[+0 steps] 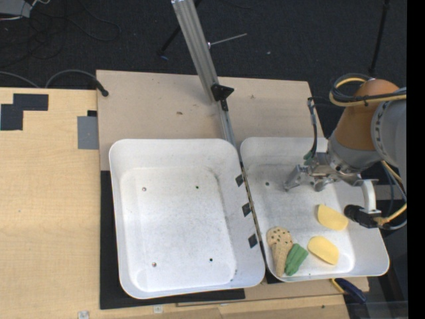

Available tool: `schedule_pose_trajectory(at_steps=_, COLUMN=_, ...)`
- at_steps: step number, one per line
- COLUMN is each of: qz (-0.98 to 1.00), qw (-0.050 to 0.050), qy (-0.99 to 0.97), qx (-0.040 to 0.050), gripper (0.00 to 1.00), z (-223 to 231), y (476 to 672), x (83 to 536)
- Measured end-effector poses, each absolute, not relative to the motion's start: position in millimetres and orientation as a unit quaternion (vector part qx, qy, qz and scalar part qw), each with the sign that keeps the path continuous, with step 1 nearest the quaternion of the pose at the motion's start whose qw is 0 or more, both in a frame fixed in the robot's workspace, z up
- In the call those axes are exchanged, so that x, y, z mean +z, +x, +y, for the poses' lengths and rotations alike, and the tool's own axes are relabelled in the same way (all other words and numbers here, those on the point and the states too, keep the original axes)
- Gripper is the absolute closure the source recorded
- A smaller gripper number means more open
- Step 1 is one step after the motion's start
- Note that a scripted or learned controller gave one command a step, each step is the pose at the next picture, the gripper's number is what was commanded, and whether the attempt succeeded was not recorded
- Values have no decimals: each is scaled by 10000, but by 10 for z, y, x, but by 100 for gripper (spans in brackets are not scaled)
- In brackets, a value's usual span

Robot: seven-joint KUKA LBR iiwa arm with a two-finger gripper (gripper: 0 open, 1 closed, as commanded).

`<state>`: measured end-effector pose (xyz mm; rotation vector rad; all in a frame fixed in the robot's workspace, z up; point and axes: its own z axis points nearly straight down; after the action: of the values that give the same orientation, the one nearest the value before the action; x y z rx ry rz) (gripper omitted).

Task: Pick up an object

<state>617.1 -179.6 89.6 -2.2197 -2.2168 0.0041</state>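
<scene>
Pincer (302, 177) hangs low over the upper, bare part of the right bin (279, 153), its metal tips pointing toward the divider, and nothing sits between them; whether it is spread or closed I cannot tell from this angle. The candidates for picking lie nearer the front of that bin: a yellow piece (331, 217) just below the wrist, a second yellow piece (323, 249) nearer the rim, and, touching each other at the front-left corner, a speckled tan cookie-like item (279, 240) and a green pod-like item (295, 259). They cluster at the low front edge, probably because the bin slopes that way. The closest yellow piece looks the easiest target, lying apart from the others. The left bin (133, 161) sits beside it on the desk (159, 105).
</scene>
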Motion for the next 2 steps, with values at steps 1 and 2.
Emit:
schedule_pose_trajectory(at_steps=1, qz=-7060, qw=16, qy=-7082, qx=9, gripper=100, z=-1801, y=6175, x=1011)
schedule_pose_trajectory(at_steps=2, qz=-7076, qw=-13, qy=-7066, qx=-10, gripper=100, z=-1728, y=6144, x=1490)
